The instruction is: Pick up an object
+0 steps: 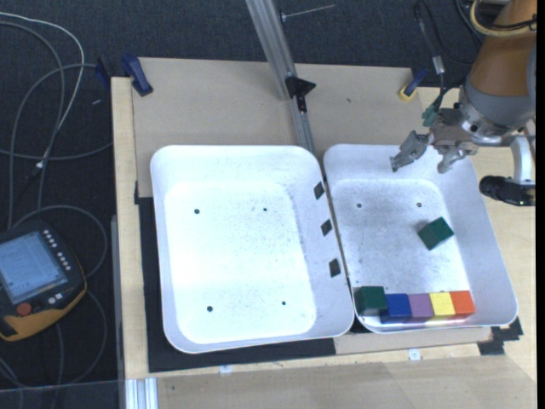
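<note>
The gripper hangs over the far edge of the right bin, jaws apart and empty, because the green block lies free mid-bin, away from the row of blocks at the near wall.

So the arm comes in from the upper right corner of the view, orange band sitting just above the grey wrist, with the wrist pointing down and a bit to the left. The gripper hangs off the end of it with its two fingers spread apart, jaws clearly wide, one finger angled out to the left and the other pointing down to the right. Nothing sits between them.
</note>
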`<control>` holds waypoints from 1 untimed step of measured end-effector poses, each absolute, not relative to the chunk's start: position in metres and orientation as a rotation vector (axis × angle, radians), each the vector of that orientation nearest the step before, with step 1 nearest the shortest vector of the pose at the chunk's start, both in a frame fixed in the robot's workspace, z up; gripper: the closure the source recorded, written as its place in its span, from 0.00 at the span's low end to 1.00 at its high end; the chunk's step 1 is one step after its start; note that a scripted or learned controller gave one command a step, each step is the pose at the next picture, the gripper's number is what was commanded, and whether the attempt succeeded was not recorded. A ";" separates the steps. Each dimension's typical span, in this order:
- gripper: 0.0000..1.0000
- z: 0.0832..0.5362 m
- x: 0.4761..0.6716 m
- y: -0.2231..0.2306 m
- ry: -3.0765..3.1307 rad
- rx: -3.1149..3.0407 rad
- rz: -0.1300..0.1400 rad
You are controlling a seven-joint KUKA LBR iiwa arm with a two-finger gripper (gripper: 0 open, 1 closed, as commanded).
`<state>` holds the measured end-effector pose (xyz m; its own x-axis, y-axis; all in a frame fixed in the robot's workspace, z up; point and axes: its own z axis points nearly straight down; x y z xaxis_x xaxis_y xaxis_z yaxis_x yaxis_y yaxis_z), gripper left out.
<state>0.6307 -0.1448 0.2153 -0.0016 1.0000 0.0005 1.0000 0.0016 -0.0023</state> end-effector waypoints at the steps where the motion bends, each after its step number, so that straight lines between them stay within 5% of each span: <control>1: 0.00 0.282 0.623 -0.100 -2.232 -2.219 -0.011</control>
<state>0.6230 -0.1000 0.2822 -0.0061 1.0000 0.0006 0.9999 0.0061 0.0089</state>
